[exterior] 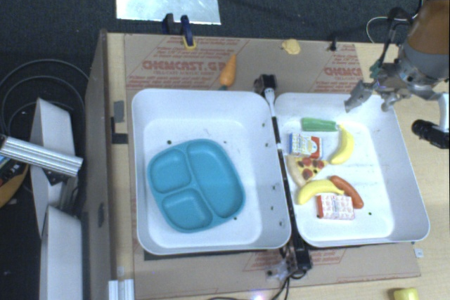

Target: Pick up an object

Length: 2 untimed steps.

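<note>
While parted and holding nothing, hangs over far right corner of right shallow white bin (pixel 404 172): grey two-finger gripper (pixel 370 96). Nearest in that bin: red-and-white carton (pixel 335 206), red sausage (pixel 347 192), yellow banana (pixel 318 190). Farther: pizza slice (pixel 306 166), second curved banana (pixel 344 145), green block (pixel 319 124). Left bin (pixel 144 172): blue compartment tray (pixel 195 184).

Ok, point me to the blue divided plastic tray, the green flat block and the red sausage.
Blue divided plastic tray (pixel 195 183), camera view, its centre ridge.
Green flat block (pixel 318 124), camera view, its top face.
Red sausage (pixel 347 191), camera view, mid-length.
</note>
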### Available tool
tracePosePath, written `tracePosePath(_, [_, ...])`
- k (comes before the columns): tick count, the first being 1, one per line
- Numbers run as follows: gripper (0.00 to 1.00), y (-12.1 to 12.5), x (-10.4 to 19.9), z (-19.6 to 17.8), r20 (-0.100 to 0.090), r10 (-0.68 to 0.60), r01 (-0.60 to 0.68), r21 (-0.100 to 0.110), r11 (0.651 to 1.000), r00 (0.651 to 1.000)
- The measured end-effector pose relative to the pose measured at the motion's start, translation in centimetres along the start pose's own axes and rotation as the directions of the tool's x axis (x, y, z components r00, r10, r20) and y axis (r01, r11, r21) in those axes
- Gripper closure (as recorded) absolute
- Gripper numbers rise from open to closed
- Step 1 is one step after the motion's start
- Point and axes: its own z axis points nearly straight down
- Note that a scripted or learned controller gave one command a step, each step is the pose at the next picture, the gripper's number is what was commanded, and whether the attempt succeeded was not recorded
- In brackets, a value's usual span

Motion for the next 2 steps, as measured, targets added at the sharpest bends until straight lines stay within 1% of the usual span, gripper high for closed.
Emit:
tracePosePath(1, [0.00,-2.8,-0.4,13.2,-0.003,0.003,-0.003,0.013,1.000,1.000])
tracePosePath(2, [1.00,-2.3,-0.4,11.3,0.001,0.000,0.000,-0.003,1.000,1.000])
